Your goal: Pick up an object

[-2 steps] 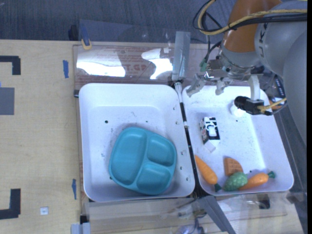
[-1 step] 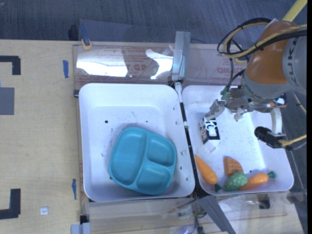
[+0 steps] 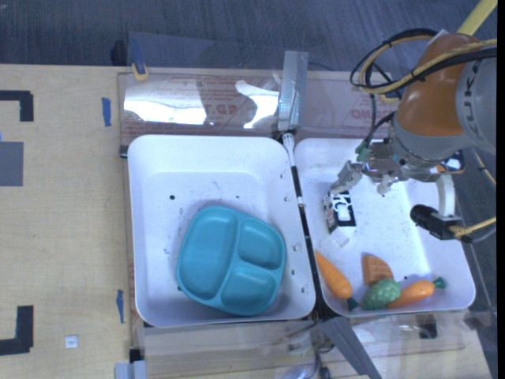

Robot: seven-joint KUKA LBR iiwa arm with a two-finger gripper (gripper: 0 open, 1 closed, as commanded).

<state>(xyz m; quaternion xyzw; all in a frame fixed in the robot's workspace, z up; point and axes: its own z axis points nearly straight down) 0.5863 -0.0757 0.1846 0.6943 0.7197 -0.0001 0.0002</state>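
While teal divided plate [image 3: 231,260] sits in left bin [image 3: 150,164], right bin [image 3: 458,290] holds two carrots [image 3: 334,276], bread slice [image 3: 376,268], green vegetable [image 3: 382,293] along near edge. Claw [image 3: 369,172] above far part, black-white card [image 3: 341,209] just below; claw state cannot tell.

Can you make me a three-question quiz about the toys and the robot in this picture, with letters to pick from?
1. Where is the blue divided plate?
A. In the left bin
B. In the right bin
C. On the wooden bench

2. What colour is the band on the arm above the wrist?
A. Green
B. Orange
C. Purple

3. What is the gripper doing?
A. Holding the plate
B. Holding a toy carrot
C. Hanging over the right bin, with no toy in it

Answers: 1 A, the plate lies in the left bin. 2 B, the band is orange. 3 C, every toy lies at the bin's near edge.
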